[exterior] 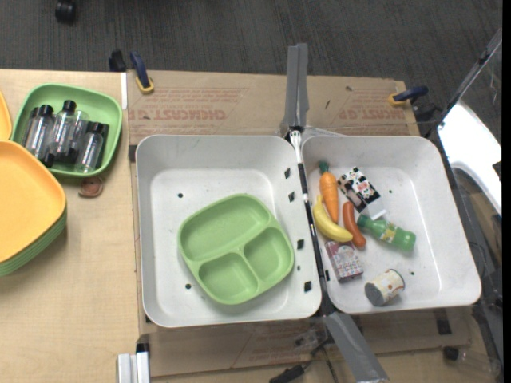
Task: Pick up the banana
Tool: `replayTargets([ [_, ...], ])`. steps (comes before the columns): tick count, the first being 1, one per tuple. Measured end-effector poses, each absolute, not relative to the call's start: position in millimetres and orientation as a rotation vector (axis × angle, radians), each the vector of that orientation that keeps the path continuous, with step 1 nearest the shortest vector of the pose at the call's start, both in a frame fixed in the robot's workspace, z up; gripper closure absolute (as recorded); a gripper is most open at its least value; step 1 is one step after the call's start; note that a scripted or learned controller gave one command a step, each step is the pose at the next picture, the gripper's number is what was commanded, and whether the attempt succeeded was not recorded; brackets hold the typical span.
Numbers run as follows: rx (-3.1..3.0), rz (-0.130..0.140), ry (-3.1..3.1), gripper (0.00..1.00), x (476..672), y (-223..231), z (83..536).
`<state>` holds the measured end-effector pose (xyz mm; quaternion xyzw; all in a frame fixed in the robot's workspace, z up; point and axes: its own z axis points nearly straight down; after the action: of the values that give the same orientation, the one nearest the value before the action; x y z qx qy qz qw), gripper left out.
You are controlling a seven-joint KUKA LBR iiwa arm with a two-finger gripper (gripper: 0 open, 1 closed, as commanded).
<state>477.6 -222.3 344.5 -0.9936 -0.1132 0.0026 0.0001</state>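
- A grey-and-cream cylindrical can (386, 286) lies on its side in the near part of the right-hand shallow white bin (447, 214), apart from the other things there.
- Just beyond it, a small pink printed packet (345, 262) lies flat close to that bin's left wall.
- A green three-compartment plastic plate (235, 248) sits in the near half of the left-hand shallow white bin (160, 174).
- A green plastic bottle with a white cap end (389, 233) lies on its side near the middle of the right bin.
- The yellow curved banana (329, 222) lies in the right bin along its left wall, its near end pointing toward the packet. A slim red-orange sausage-shaped toy (352, 224) lies just beside it on the right, between it and the bottle.
- An orange carrot with a green top (329, 190) lies just past the banana's far end, and a black-and-white cow-patterned box (357, 186) sits to the carrot's right.
- A stack of orange plastic plates (28, 206) rests on the bench's left edge.
- Farther back, a green square tray (108, 106) holds several clear bottles with black caps (64, 132). A small brown disc (90, 187) lies at its near edge.
- A brown cardboard sheet (207, 102) underlies the bins, with a blue-and-yellow clamp (142, 74) and an orange clamp (407, 96) at its far edge.
- Whether the gripper is open or closed cannot be told.
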Motion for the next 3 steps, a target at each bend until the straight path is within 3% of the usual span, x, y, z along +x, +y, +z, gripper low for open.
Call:
replayTargets([
  [1, -3.118, 0.008, -0.374, 1.0, 477.3, -222, 284],
  [2, -3.126, 0.007, -0.319, 1.0, 478.0, -210, 340],
  [3, -3.126, 0.008, -0.315, 1.0, 477.7, -222, 351],
])
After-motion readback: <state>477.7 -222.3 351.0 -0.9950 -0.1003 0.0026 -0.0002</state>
